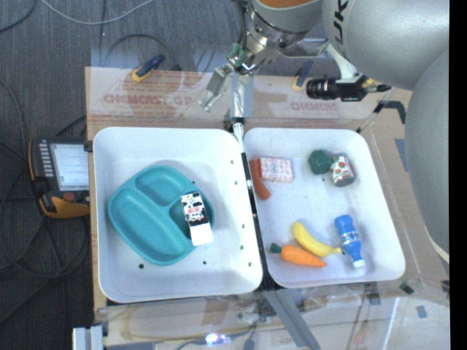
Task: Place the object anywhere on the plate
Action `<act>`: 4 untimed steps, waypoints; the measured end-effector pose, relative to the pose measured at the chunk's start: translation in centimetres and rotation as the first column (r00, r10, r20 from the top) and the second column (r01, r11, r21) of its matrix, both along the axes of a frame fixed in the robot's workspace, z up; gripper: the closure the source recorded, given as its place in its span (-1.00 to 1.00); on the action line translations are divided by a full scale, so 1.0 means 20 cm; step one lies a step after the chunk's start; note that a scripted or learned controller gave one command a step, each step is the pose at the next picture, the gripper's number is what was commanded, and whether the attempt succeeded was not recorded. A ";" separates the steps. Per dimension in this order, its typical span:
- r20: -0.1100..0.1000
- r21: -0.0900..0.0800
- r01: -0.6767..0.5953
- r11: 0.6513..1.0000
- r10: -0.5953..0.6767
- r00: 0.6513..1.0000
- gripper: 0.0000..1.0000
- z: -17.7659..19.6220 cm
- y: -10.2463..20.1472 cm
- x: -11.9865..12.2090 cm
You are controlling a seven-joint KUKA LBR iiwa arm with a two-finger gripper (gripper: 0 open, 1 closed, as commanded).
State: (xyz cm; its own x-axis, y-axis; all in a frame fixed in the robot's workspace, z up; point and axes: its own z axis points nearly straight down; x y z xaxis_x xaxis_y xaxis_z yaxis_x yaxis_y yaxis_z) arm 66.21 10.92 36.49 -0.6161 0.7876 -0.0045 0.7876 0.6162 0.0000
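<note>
From my remote station I read the task as substantially complete. The small black-and-white carton [195, 218] lies on the teal plate [142, 221], resting over the plate's right-hand compartment with its lower end reaching the rim. The plate sits in the left bin [109, 268]. The gripper [225, 93] is raised beyond the far edge of the bins, well apart from the carton; its two fingers are spread and nothing sits between them. The right bin [387, 261] contains a banana [311, 239], a carrot [299, 256], a blue bottle [349, 240] and other items. My judgement: placement achieved; what remains is only confirming the carton rests stable
</note>
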 end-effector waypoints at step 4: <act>0.000 0.003 -0.105 0.994 0.105 0.994 -1.00 0.30 -0.61 0.00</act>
